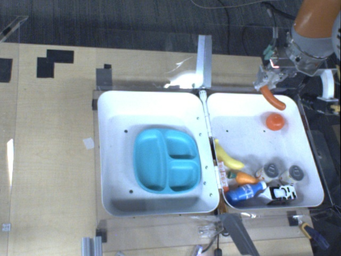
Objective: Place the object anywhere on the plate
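So we've got the gripper (265, 82) up over the far rim of the right bin (314, 159), and its jaws are clamped on one end of an orange sausage (273, 99) that hangs down at a slant above that bin's back edge. The blue plate (165, 160) sits well apart, in the middle of the left bin (114, 137), with bare white floor all around it. Between them runs the divider where the two bins meet. In the right bin we see an orange ball (275, 121) just below the sausage, plus a banana (227, 158), a blue bottle (244, 192) and other bits crowding the near edge.
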You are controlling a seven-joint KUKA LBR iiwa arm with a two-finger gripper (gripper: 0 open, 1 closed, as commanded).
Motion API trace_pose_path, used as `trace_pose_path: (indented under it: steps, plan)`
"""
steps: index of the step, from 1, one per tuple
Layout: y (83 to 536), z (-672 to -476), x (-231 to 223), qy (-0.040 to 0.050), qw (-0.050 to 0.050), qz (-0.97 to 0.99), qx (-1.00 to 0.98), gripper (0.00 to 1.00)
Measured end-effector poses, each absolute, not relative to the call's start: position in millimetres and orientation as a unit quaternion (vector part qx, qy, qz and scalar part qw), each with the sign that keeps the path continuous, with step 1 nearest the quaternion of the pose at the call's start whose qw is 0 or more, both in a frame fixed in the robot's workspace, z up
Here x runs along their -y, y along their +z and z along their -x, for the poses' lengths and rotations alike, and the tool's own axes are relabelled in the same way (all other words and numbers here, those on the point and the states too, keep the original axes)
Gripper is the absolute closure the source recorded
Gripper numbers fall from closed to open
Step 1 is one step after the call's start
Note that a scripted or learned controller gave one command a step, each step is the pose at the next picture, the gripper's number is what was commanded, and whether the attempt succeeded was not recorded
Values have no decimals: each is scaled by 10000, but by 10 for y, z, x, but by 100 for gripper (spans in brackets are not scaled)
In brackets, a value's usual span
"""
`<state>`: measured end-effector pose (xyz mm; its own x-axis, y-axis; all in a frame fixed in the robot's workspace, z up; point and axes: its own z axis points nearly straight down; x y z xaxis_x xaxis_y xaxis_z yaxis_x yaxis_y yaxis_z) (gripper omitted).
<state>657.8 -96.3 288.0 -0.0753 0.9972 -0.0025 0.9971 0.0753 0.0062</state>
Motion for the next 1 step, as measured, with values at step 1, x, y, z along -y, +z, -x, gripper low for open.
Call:
trace_pose_path:
  steps: [1]
  plan:
    - [2792,-5121,194,20,23,-5903,-8072,100]
